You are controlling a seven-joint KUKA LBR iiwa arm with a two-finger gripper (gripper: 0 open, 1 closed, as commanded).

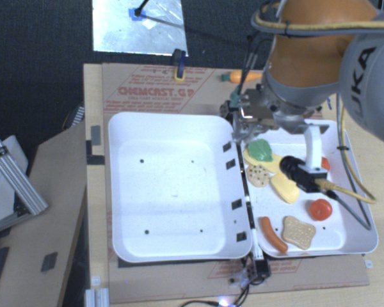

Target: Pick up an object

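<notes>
Your right bin (355, 235) held a sausage (273, 234), toast (299, 231), tomato (320, 209), cracker (257, 174) and green piece (260, 149). Gripper (245, 128) hung above that bin's upper-left corner; can't tell its grip.

**Clearance and Obstructions**

The left bin (173, 184) offers an unobstructed floor. In the right bin (352, 226), the arm (313, 50) covers the far end. Toy foods crowd the middle: green piece (260, 149), cracker (257, 174), yellow piece (285, 187), tomato (320, 209), sausage (273, 235), toast (299, 231). Gaps between them are narrow.
</notes>
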